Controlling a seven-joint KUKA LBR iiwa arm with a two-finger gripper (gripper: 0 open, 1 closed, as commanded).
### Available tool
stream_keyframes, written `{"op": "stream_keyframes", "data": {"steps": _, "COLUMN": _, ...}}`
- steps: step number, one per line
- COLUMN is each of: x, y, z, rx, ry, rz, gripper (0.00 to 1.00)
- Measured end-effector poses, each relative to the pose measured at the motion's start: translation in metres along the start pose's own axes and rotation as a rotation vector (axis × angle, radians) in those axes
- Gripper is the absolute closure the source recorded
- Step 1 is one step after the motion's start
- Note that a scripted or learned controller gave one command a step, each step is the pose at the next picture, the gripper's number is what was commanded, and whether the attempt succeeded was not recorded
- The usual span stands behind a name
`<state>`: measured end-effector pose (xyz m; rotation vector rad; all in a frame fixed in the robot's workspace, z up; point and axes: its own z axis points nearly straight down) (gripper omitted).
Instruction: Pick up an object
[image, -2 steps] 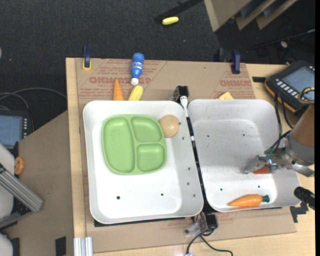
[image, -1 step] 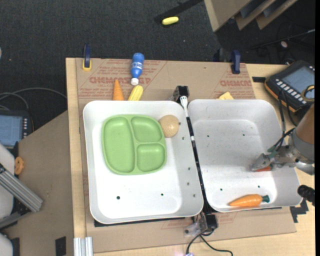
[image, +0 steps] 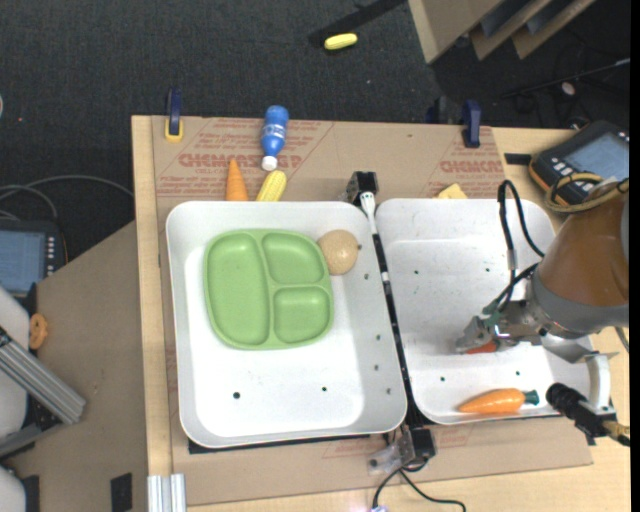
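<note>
An orange toy carrot (image: 492, 402) with a green tip lies near the front edge of the right bin (image: 440, 250). My gripper (image: 478, 340) is low over that bin's floor, a little behind the carrot and to its left, apart from it. A small red-orange patch shows right at the gripper's tip; I cannot make out what it is. In the left bin (image: 270, 400) lies a green divided plate (image: 268, 287), and a tan round object (image: 339, 251) rests against its back right corner.
Behind the left bin, on the cardboard, lie a blue and white bottle (image: 273, 135), a second carrot (image: 235, 181) and a yellow corn cob (image: 271, 186). A yellow piece (image: 452, 192) sits behind the right bin. A cable (image: 512, 225) hangs over the right bin.
</note>
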<state>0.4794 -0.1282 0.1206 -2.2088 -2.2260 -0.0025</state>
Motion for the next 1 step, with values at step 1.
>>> {"op": "stream_keyframes", "data": {"steps": 1, "x": 0.0769, "y": 0.0681, "z": -0.0681, "rx": -0.015, "ry": -0.003, "rz": -0.004, "gripper": 1.00}}
